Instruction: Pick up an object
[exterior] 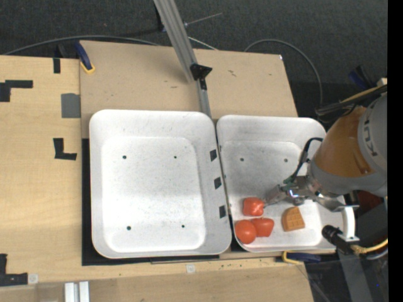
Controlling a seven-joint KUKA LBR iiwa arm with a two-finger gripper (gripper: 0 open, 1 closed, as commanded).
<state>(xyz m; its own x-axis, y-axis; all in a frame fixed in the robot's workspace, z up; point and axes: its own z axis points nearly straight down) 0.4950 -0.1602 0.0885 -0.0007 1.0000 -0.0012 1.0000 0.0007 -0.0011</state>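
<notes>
We are looking first at the 2 white bins. The left bin [151, 181] is lying well away from the claw, on its far side, and the right bin [271, 131] is lying directly under it. The arm [346, 153] is reaching in over the right bin's edge. The claw [282, 194] is hanging low in this bin, and we cannot tell if it is open or closed, because the tip is small and blurred.

3 red objects and 1 tan one are waiting near it. The upper red piece [253, 207] is sitting just beside the tip. The tan block [293, 219] is lying just below the claw. 2 more red pieces [254, 229] are resting a little further down.

We are judging that the approach step is going on. Nothing is visibly held. Next, the claw needs to settle over 1 piece, probably the upper red one, and close on it before lifting.
</notes>
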